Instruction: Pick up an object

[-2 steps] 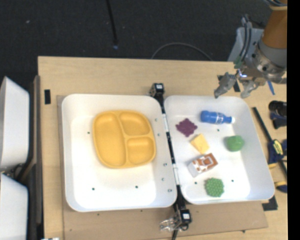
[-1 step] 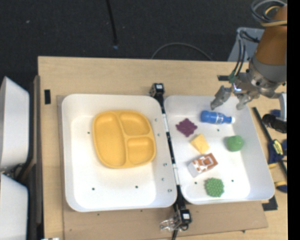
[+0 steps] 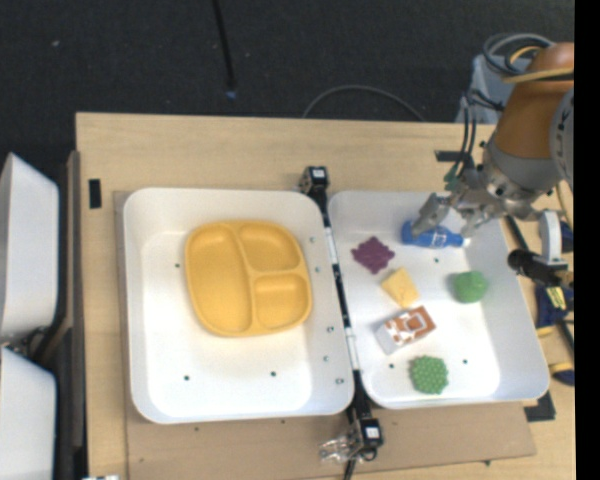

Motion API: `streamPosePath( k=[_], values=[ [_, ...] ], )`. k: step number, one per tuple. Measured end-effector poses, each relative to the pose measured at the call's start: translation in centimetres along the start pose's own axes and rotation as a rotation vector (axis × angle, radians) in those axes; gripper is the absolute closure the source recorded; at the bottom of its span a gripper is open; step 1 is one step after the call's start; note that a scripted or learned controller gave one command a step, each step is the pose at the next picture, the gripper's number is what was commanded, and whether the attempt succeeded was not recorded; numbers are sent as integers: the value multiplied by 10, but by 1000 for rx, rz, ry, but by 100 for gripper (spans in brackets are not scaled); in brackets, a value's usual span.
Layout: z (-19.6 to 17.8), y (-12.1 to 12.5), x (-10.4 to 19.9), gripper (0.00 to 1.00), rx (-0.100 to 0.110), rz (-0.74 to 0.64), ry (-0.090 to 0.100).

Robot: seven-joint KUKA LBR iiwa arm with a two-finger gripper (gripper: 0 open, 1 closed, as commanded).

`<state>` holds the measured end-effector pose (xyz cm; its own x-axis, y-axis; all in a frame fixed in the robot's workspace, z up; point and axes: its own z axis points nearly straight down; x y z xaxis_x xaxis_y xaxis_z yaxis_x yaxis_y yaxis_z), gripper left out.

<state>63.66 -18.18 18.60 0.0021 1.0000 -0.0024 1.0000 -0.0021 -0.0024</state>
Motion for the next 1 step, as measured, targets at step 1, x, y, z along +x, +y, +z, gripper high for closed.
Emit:
streamPosePath(
  k=[1],
  values=[
    [54, 6, 6, 0, 1, -4, 1]
  ],
)
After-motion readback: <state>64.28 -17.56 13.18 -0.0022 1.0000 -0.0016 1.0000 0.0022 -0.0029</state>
